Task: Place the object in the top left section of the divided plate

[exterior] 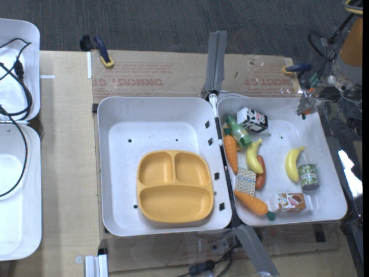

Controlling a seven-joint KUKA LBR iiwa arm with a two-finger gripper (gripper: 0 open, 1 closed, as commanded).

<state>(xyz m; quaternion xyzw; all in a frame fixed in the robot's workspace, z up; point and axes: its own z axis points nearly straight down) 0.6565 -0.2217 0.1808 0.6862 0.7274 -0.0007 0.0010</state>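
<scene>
A yellow divided plate (174,211) lies in the left bin (115,154), with two small sections at the far side and one wide section at the near side. Its top left section (157,169) holds nothing. My gripper (304,106) hangs over the far right corner of the right bin (323,137), apart from every object. Nothing shows in it. The right bin holds two carrots (230,153) (252,202), two bananas (254,154) (293,163), a green bottle (238,131), a black and white carton (252,119), a green can (309,176) and a juice box (290,202).
A red sausage (260,176) and a pale packet (245,182) lie among the objects along the right bin's left wall. A grey divider post (216,62) stands behind the seam between the bins. Cables and white trays (14,154) sit at far left.
</scene>
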